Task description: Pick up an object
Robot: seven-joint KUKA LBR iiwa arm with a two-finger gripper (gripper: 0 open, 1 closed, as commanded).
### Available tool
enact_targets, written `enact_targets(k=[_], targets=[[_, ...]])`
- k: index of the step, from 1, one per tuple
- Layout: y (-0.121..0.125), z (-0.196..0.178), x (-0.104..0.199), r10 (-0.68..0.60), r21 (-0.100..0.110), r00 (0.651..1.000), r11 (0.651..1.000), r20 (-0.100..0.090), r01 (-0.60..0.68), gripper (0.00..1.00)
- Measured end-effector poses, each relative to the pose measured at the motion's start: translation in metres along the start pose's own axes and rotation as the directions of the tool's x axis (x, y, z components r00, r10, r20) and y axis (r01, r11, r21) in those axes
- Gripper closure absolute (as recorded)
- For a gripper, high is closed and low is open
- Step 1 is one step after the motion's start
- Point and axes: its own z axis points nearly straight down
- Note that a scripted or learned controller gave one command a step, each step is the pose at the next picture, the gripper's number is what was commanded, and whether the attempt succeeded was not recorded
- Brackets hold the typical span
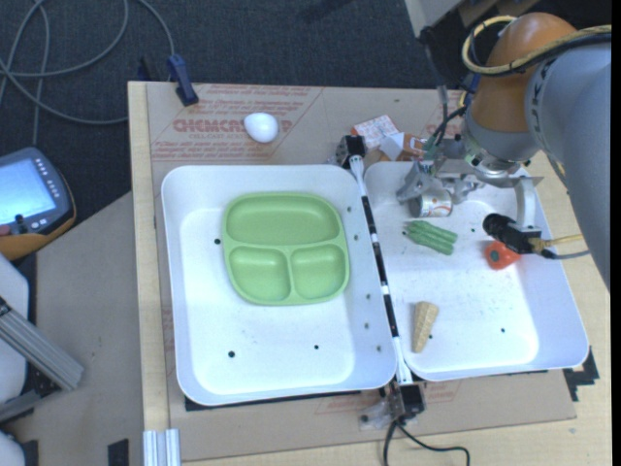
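1. Position: the gripper (434, 200) hangs low over the far corner of the right bin (485, 343), close to the wall it shares with the left bin (281, 352). The state of the jaws cannot be told from this view, and nothing is seen clamped between them.
2. Candidates in the right bin:
   - A green ridged piece (430, 236) lies flat just beside the gripper, on the near side.
   - A small orange piece (500, 257) lies toward the arm's side.
   - A tan cone (424, 324) lies on its side, well apart from the gripper and near the front wall.
3. Recommended target: the green ridged piece, judged the shortest move.
4. Approach: centre over the middle of the piece and turn the wrist so the jaws close across its narrow width, not along its length.
5. Descent: go down until the tips straddle the piece at the bin floor. Stopping high probably leaves the tips closing on air.
6. Clearance: keep away from the dividing wall, since a tip that catches it may shift the bin.
7. Verification: lift straight up and confirm the piece rises between the jaws.
8. Exclusions: the green divided plate (286, 246) in the left bin is wide and flat, probably a poor fit. The white egg (260, 126) sits on the bench (155, 260), outside both bins.
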Motion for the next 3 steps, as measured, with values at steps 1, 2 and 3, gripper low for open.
enact_targets(k=[1,2,3], targets=[[0.017,0.029,-0.003,-0.002,-0.020,1.000,1.000,0.006,0.002,0.00],[0.016,0.023,-0.078,0.001,-0.001,1.000,1.000,0.002,-0.001,0.00],[-0.048,0.054,-0.107,0.002,0.003,1.000,1.000,0.000,-0.002,0.00]])
